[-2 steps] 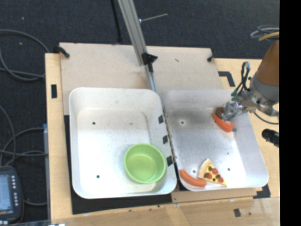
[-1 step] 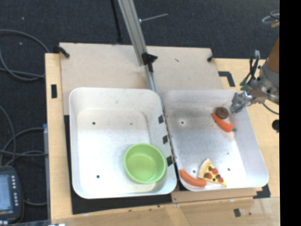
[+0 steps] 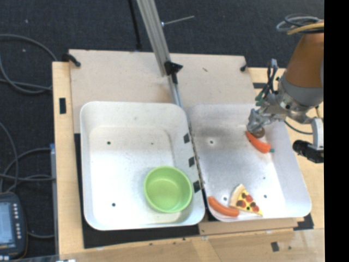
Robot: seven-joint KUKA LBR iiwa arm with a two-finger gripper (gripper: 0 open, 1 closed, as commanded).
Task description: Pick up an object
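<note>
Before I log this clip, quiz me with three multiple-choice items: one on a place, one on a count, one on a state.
1. Where does the light green round plastic bowl sit?
A. left white bin
B. right white bin
C. bare bench

2. How many toy items lie in the right white bin?
A. one
B. three
C. five

3. How does the bowl stand?
A. upside down
B. on its side
C. upright, mouth up

Answers:
1 A, it rests near the front right corner of the left white bin.
2 B, an orange carrot-like piece by the pincer, a toy pizza slice and an orange sausage-like piece.
3 C, its hollow inside faces the camera.
</note>
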